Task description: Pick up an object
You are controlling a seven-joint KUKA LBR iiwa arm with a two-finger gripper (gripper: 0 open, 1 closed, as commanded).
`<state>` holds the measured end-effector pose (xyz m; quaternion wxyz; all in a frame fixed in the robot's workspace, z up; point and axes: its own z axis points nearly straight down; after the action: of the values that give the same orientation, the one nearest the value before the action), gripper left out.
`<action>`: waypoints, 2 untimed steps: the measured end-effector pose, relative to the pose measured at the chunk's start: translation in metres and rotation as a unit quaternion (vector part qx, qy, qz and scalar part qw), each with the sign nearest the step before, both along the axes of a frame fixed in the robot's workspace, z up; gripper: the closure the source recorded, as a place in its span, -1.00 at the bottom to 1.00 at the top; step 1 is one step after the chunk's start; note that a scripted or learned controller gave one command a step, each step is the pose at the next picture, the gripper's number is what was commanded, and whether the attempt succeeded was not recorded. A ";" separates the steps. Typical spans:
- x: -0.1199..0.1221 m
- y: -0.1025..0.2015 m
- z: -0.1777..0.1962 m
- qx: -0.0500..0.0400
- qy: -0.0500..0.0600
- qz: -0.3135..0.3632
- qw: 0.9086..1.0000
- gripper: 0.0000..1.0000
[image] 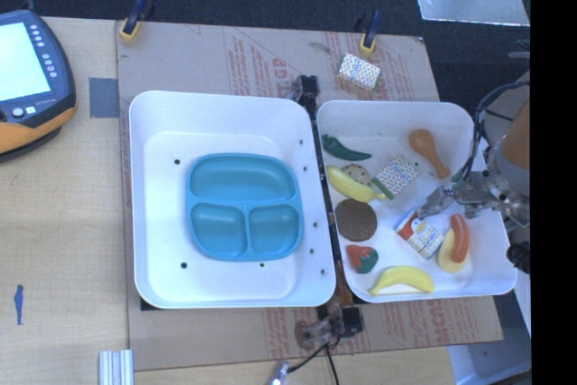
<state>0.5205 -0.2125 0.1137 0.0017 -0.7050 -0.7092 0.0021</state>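
I see the left bin point(144, 194) holding a blue divided tray point(243, 205). The right bin point(487, 284) holds two bananas point(350, 185), a hot dog point(454, 242), a red-and-white carton point(421, 234) and a brown disc point(356, 219). My gripper point(448, 197) hangs above the carton; whether it is pinching anything, I cannot tell.

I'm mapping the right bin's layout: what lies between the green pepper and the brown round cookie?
In the camera view, the yellow corn cob lies between the green pepper and the brown cookie, slanted across the right bin.
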 end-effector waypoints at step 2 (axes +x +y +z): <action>0.136 0.051 -0.022 0.000 -0.001 -0.001 1.000 -1.00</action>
<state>0.6563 -0.1611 0.0919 0.0015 -0.7054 -0.7088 0.0015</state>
